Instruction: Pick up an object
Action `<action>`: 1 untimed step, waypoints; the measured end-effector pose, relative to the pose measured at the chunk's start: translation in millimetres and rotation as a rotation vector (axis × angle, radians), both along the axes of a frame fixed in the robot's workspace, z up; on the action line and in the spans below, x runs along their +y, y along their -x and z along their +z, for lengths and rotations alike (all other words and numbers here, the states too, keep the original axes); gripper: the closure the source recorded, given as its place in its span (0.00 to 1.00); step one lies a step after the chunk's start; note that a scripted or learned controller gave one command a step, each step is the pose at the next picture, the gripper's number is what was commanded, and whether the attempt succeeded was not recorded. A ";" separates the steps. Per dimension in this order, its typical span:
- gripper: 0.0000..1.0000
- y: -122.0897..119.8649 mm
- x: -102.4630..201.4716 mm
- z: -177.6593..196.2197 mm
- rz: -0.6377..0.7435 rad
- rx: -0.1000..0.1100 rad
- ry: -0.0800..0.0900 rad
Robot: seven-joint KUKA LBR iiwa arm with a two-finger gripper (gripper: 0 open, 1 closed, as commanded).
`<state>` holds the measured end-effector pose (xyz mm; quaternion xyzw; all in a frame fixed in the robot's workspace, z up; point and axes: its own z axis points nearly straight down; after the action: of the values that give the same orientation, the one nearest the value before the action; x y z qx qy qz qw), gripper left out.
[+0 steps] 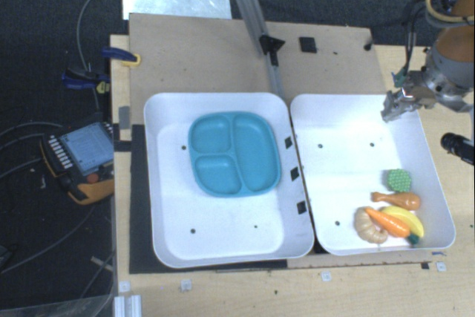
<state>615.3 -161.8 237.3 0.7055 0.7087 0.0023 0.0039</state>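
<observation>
Camera view: tan bench (223, 56), dark carpet around; blue plate (234, 154) in left bin (171, 234), toy food (390, 215) in right bin (334, 174); gripper (395, 106) state, can't tell.

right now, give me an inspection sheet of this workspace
surface: bench bearing a left bin and a right bin, side by side
job's things: green piece, drumstick, banana, carrot and a tan piece bunched in the right bin's near right corner
clutter: blue divided plate in the left bin
hand: over the right bin's far right corner, apart from the toys; nothing seen in it
cables: several loop over the floor left and behind
surroundings: handheld device on the floor, left
</observation>
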 end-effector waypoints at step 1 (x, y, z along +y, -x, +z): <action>1.00 -1.1 0.1 -0.1 0.001 0.005 -0.001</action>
<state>616.4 -161.7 237.2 0.7052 0.7090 0.0010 0.0015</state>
